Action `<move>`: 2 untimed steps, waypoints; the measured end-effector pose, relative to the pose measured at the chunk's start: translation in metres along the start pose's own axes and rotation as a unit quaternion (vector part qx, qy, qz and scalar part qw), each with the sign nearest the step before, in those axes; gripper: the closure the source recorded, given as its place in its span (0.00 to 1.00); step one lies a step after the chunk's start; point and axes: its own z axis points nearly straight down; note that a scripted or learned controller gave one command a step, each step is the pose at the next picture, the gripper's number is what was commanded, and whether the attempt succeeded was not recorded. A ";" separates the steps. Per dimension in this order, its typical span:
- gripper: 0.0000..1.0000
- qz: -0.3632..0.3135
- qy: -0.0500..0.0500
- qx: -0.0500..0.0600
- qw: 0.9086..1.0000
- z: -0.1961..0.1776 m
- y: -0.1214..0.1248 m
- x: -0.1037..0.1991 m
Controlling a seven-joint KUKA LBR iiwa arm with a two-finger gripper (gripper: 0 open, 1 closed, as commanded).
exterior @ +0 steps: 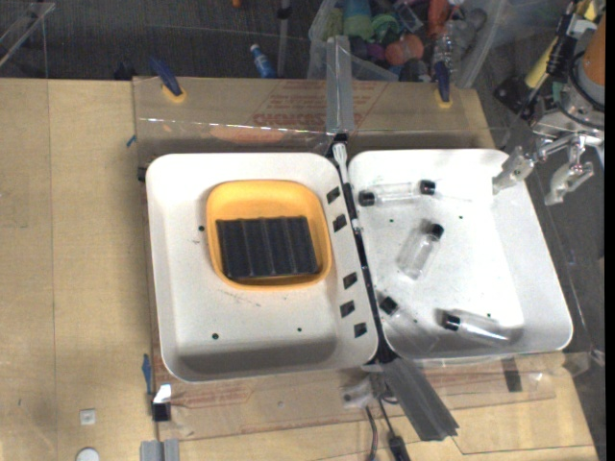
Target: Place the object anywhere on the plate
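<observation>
A yellow plate lies in the left bin and carries a dark ridged slab in its middle. Three clear vials with black caps lie in the right bin: one near the far edge, one in the middle, and one at the near side. My gripper hovers over the right bin's far right corner, away from every vial. Its fingers stand apart, open, with nothing between them.
A black divider strip with small tabs runs between the two bins. A small black piece lies near it in the right bin. A box of coloured toys and cables stand behind the bench.
</observation>
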 end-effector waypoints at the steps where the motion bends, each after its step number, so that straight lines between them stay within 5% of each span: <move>1: 0.00 -0.117 0.000 -0.004 0.993 0.026 0.001 0.000; 2: 0.00 -0.252 -0.001 -0.002 0.968 0.011 0.002 -0.007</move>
